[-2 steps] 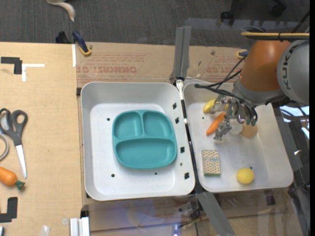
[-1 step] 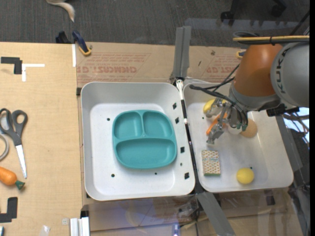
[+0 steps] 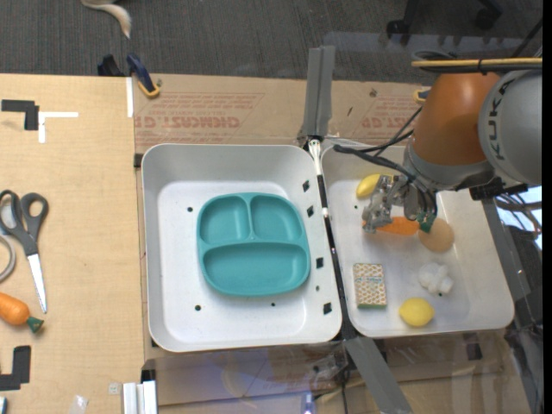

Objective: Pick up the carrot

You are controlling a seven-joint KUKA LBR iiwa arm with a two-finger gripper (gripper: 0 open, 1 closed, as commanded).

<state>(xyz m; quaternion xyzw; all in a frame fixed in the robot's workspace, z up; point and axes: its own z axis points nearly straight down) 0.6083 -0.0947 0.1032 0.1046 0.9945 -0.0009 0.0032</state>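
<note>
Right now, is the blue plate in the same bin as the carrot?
No, the teal plate sits in the left bin; the carrot lies in the right bin.

A light wooden bench (image 3: pixel 69 231), with a sheet of brown cardboard (image 3: pixel 224 110) at the far side. On it two shallow white bins side by side: left bin (image 3: pixel 159 257), right bin (image 3: pixel 483 304). Left of the bins, on bare wood, grey-handled scissors (image 3: pixel 24 231), and nearer the front edge a second orange carrot (image 3: pixel 15 310). Black marks at the bench's left edge.
</note>
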